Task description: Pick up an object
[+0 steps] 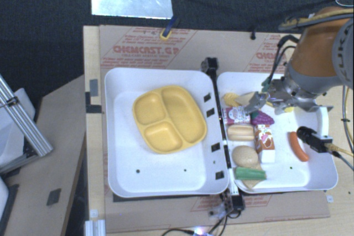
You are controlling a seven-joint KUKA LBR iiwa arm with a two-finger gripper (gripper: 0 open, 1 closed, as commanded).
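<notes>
Small toy foods (251, 143) crowd right white bin's (318, 171) left edge; gripper (259, 100) above them (jaw state: cannot tell). Right half open; yellow divided tray (168, 118) left.

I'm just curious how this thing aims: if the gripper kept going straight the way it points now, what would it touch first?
The gripper points down and leftward into the right bin. Going straight on, it would probably meet the small pink-and-white packet first, beside the purple item. Depth is hard to judge from this single slanted view.

Yellow tray (168, 118) left bin, claw (259, 100) over toys
</notes>
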